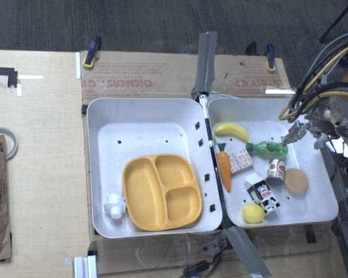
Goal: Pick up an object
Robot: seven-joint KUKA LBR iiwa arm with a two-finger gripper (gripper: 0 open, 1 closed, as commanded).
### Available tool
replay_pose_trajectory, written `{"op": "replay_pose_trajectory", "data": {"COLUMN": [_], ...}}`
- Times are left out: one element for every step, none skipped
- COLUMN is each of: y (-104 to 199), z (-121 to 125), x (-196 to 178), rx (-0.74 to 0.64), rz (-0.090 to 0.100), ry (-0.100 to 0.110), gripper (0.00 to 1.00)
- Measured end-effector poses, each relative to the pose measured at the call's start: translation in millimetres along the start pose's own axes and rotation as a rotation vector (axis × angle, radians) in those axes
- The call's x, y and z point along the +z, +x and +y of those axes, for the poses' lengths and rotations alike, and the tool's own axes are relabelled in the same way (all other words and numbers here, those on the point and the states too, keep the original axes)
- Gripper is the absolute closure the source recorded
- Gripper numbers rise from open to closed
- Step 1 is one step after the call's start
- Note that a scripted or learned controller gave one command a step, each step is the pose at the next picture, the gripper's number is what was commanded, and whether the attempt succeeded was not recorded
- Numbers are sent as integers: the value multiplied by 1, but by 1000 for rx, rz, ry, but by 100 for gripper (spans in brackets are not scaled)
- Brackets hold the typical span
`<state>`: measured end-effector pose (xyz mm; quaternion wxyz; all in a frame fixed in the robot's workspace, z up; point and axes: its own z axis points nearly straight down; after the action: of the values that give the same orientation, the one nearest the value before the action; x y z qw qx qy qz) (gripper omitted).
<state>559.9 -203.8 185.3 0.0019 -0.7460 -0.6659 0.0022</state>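
End effector (292, 134) near the green toy (268, 149); its grip state cannot be told.
Crowding risk: a descent could clip the can (275, 169) or egg (296, 180) and miss.

A green plastic bottle (269, 149) lies on its side in the right white bin (322, 210). A curved yellow banana (232, 132) lies just left of it.

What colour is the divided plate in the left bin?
The plate is yellow-orange, seen plainly in the camera view.
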Motion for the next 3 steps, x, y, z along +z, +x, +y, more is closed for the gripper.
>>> {"op": "replay_pose_trajectory", "data": {"y": [-10,-8,23], "z": [8,78,-4], "x": [-159,-50,34], "rx": [-117,421,478], "rz": [-2,-2,0], "ry": [-1,1,2], "gripper": [0,0,0]}}
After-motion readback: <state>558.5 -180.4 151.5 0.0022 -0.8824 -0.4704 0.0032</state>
